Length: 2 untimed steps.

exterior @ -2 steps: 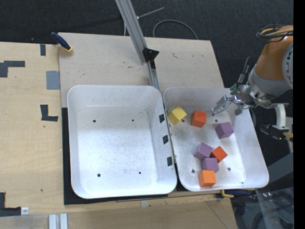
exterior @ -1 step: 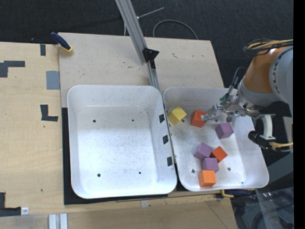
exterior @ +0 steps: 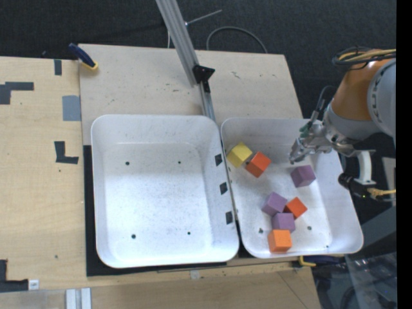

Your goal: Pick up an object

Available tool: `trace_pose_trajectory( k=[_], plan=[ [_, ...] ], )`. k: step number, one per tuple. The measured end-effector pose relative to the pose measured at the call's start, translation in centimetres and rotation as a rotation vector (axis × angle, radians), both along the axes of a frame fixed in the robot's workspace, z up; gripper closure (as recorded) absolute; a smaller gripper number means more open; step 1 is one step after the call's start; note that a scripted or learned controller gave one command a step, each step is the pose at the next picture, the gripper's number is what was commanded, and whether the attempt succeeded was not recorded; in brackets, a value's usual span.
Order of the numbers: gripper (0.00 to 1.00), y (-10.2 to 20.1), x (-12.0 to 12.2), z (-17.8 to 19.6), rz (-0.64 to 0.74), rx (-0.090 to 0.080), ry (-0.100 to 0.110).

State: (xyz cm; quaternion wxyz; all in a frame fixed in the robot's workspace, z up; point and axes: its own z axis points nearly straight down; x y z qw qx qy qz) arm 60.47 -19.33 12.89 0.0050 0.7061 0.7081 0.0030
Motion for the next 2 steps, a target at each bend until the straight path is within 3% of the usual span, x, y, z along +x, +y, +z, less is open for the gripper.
trace_pose_trajectory(
  k=[2],
  plan=[
    [1.00, 0.1, 0.6, 11.2, -0.001, 0.001, 0.006]
  ],
)
